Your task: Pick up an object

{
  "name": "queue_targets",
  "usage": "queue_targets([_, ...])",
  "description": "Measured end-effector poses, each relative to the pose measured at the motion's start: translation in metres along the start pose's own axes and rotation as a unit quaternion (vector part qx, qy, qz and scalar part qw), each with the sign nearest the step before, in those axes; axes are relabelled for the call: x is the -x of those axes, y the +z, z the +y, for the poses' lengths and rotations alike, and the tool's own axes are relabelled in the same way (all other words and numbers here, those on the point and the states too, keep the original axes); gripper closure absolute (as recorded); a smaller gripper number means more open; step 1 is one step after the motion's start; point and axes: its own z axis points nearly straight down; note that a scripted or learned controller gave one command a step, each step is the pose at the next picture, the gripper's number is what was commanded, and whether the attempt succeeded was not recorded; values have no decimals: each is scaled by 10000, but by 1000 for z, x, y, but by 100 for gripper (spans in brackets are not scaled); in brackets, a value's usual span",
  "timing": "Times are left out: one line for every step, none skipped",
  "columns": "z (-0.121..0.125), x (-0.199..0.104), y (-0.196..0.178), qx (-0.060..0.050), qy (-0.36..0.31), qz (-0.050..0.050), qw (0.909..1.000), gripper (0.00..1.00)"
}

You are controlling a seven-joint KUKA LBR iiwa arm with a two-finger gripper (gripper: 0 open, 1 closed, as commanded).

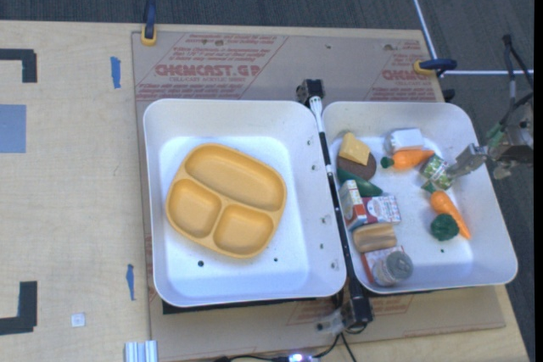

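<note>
Hand (465,164) down at the right bin (488,263), nosing at a green-and-white packet (435,172) near the right edge.

The packet sits between two toy carrots, one (412,157) toward the far edge and one (448,212) toward the near edge, and the metal tip looks to be touching or just beside it. Whether the hand is spread, clenched or gripping, I cannot tell; it is too small and blurred. The packet looks light, crinkly and soft, likely to slip or fold, so I'd pinch across its narrow middle. The carrots look like stiff, smooth plastic, best taken across the body. Left bin (161,182) holds a yellow divided tray (226,199), well apart.
</note>
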Motion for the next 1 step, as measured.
queue_targets([118, -65, 124, 33, -6, -8, 10000, 0])
